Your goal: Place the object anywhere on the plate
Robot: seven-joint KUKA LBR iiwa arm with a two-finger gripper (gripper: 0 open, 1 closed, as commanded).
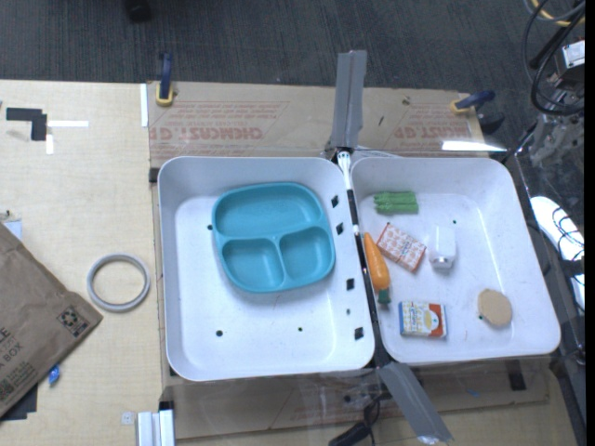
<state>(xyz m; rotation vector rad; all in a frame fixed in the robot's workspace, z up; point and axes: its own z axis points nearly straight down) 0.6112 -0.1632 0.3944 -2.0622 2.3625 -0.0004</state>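
The bench [84, 203] bears two white bins [186, 277] and a tape ring [118, 281].

My one camera looks down at a slant from above the tabletop [84, 203], probably fairly high, framing both white bins [186, 342].

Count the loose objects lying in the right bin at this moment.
6: green piece at the back, patterned packet mid-bin, white object beside it, carrot along the left wall, small box at the front, tan disc front right.
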